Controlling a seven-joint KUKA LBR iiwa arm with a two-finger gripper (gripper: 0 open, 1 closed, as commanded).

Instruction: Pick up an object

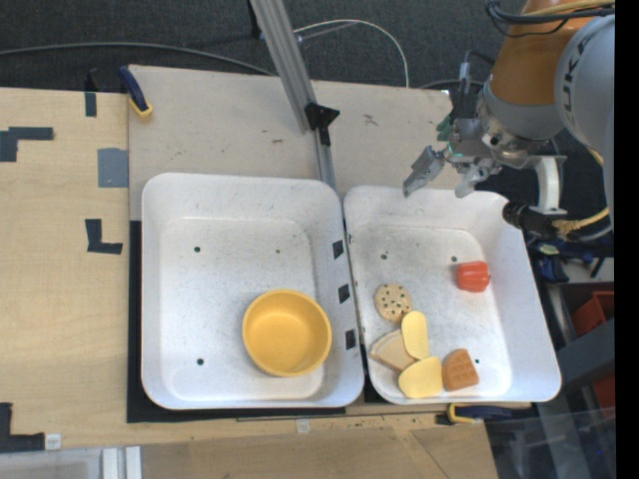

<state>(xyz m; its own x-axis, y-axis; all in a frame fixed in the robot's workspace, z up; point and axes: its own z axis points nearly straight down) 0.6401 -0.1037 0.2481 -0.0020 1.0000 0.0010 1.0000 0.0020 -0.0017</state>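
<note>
The hand (441, 175) hangs above the far rim of the right bin (519, 257), its two fingers spread apart with nothing between them, so it is open and carries nothing. The arm (544, 58) reaches in from the right and sits high, which suggests the hand is poised above the bin and not yet committed to any one thing. The things it could pick lie well apart from it, in the near half of that bin: a small red block (473, 275) stands alone toward the right wall, and a cluster gathers at the near edge, made up of a round cookie (392, 300), a yellow oval piece (414, 333) leaning over a tan slice (391, 349), another yellow piece (421, 378) and a brown piece (460, 369) just beside it. Those clustered pieces touch or overlap, so closing on one would likely nudge its neighbours; the red block, with bare floor all round, looks the easier grasp, though its exact shape is hard to make out at this size. The left bin (170, 267) holds a yellow bowl (288, 331) near its front, upright and open to the camera. Both bins sit side by side on the bench (220, 118).
</note>
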